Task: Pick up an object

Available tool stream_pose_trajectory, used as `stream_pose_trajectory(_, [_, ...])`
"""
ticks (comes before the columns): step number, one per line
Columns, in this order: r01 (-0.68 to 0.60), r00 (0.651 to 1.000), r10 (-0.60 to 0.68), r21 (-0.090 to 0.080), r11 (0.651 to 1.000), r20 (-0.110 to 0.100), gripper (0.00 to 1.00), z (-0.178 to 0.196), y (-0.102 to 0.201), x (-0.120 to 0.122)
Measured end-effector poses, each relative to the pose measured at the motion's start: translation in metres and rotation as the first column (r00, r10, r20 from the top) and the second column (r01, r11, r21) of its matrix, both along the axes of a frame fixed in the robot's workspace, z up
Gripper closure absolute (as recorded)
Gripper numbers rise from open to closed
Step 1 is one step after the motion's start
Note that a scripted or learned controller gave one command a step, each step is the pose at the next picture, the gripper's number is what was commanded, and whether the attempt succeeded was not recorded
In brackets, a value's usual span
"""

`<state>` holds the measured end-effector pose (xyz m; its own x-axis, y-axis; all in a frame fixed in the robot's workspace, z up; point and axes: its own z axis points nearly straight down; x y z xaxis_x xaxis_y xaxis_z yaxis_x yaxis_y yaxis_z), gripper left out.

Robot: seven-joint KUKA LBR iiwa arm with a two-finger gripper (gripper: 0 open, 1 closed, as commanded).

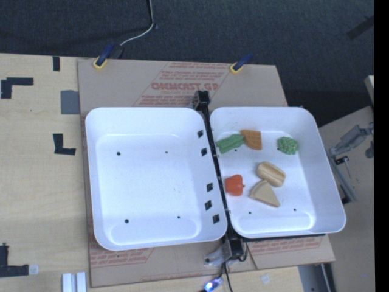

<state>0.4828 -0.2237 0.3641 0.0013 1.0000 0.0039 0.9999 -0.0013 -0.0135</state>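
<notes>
Right bin [316, 163] carries five pieces: green [230, 143], orange-brown [251, 139], bumpy green [287, 145], red [234, 185], two tan. Gripper state? Cannot tell.

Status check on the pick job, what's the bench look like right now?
Five items loose in the right bin: green piece, orange block, green lump, tan roll, red piece. Tan wedge touching the roll. Nothing picked yet.

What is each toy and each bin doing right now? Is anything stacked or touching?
Long green toy piece: lying flat in the right bin, touching the orange-brown piece.
Orange-brown toy piece: lying beside the green one.
Bumpy green round toy: lying alone.
Red toy: lying alone near the divider.
Tan oval roll: lying just above the wedge.
Tan wedge: lying flat.
Right white bin: holds all six.
Left white bin: sits alongside.
</notes>
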Motion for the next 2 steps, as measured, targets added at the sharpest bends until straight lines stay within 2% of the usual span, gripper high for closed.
stream_pose_trajectory(1, [-0.006, 0.999, 0.006, -0.01, 1.0, 0.032, 0.0, 0.17, 0.027, 0.002])
stream_pose_trajectory(2, [0.001, 1.0, -0.001, -0.002, 1.0, 0.004, 0.0, 0.064, -0.001, 0.0])
